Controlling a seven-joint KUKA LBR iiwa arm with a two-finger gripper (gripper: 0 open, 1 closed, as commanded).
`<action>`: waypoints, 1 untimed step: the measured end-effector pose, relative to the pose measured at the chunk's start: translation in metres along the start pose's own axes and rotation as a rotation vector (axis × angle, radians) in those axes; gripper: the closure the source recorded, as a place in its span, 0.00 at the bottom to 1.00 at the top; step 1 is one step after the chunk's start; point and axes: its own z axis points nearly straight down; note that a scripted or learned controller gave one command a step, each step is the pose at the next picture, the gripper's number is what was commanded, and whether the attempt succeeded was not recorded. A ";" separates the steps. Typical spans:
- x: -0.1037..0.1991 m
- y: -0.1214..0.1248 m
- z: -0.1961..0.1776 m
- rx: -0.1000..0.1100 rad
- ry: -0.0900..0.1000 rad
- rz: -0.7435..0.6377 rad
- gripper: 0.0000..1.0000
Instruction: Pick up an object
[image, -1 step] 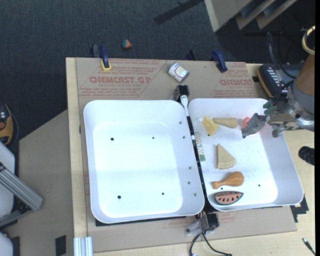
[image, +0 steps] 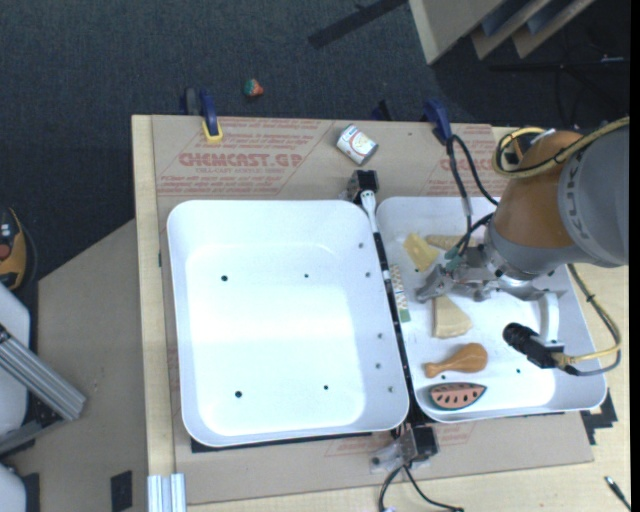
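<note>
Grey arm with its orange band leaning into the right-hand bin from the right edge of the frame

Its gripper sits low among pale wedge-shaped pieces, one toward the bin's upper left, another just below the gripper; I can't tell how the gripper is set. A toy drumstick and a watermelon slice lie near the bin's lower edge. The left bin sits alongside

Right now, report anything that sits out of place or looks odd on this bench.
Two things lie outside the bins. A small grey-white object rests on the brown board behind the bins, and a tiny red-and-green item sits on the dark floor beyond the bench. The toy food in the right bin looks merely scattered.
</note>
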 end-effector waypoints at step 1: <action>-0.002 0.001 -0.018 -0.007 -0.003 0.003 1.00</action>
